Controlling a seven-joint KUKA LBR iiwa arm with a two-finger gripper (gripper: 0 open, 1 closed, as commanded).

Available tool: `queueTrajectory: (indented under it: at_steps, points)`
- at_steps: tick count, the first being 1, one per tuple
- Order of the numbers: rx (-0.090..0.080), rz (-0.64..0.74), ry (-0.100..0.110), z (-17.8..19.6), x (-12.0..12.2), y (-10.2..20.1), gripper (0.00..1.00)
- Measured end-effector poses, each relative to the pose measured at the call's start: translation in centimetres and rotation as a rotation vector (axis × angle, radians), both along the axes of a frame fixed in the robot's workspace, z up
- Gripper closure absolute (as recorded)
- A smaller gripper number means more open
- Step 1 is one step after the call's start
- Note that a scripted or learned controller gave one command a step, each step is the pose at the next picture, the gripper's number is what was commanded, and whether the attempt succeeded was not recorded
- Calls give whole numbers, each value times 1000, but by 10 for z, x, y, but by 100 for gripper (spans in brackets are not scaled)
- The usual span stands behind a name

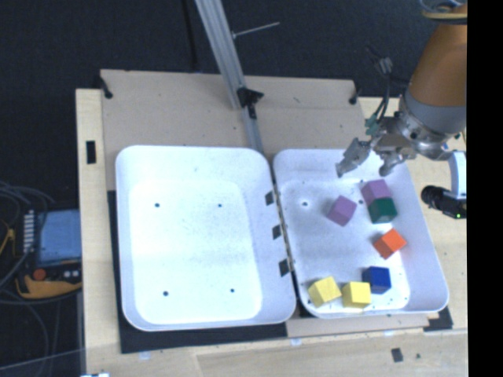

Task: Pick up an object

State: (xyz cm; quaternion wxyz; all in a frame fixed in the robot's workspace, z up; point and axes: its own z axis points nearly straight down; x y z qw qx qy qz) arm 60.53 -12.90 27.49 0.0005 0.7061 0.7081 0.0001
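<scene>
My gripper (369, 162) hangs open over the far part of the right bin (314, 175), with nothing between its two fingers. Just below it lie a purple block (376, 188) and a green block (383, 209), touching each other. Another purple block (341, 210) sits to their left. An orange block (389, 243) lies further toward the front. A blue block (377, 278) and two yellow blocks (324, 290) (357, 293) rest near the bin's front edge.
The left bin (196, 234) lies beside the right one. A slanted metal rail (224, 45) runs from the top down to the gap between the bins. A blue device with cables (55, 238) sits off the bench at left.
</scene>
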Motion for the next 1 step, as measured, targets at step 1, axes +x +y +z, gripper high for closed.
queueTrajectory:
  at_steps: [1]
  points:
    - [0,-1,0,0,0,0,0]
